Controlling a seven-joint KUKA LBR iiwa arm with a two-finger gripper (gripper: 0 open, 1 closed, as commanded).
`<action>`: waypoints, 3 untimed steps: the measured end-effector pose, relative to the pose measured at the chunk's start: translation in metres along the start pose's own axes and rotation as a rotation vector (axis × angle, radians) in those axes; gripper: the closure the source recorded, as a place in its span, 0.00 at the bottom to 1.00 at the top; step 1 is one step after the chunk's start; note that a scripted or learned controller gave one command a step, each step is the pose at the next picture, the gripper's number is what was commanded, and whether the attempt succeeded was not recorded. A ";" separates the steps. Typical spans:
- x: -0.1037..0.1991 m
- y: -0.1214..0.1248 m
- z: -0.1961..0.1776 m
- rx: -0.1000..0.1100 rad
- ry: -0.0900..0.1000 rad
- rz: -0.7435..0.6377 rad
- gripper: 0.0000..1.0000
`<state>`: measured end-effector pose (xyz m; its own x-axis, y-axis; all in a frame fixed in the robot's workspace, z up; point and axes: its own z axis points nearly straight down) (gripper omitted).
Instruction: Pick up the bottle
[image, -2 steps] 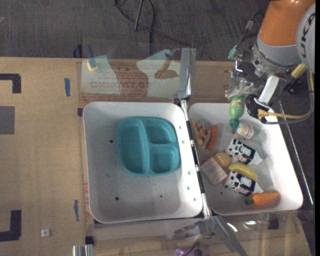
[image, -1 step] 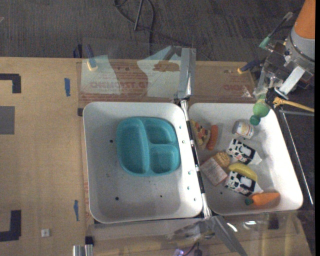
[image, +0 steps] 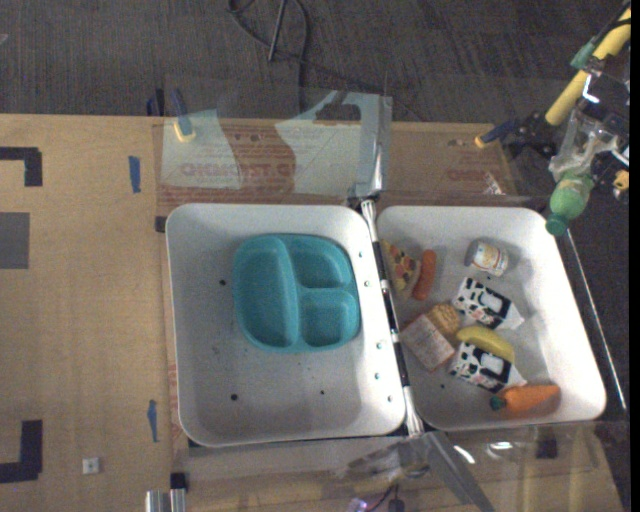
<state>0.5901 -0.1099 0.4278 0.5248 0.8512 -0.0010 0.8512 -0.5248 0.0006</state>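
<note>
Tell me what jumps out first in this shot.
The teal divided plate sits alone in the left bin. The right bin is crowded with toy food: a carrot, a banana, a pizza slice. At upper right, a green bottle hangs under the gripper.

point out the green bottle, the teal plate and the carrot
green bottle (image: 568, 203): camera view, upper right past the right bin's rim, point on its green body
teal plate (image: 296, 291): camera view, in the left bin, point on the ridge between compartments
carrot (image: 531, 398): camera view, right bin's lower corner, point on its orange body
</note>
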 end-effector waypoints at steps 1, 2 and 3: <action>-0.043 -0.075 0.089 0.001 0.000 0.045 1.00; -0.043 -0.075 0.088 0.001 0.000 0.045 0.00; -0.101 -0.017 0.186 0.004 0.000 0.250 0.00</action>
<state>0.5221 -0.1872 0.2415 0.7188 0.6952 -0.0012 0.6952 -0.7188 -0.0036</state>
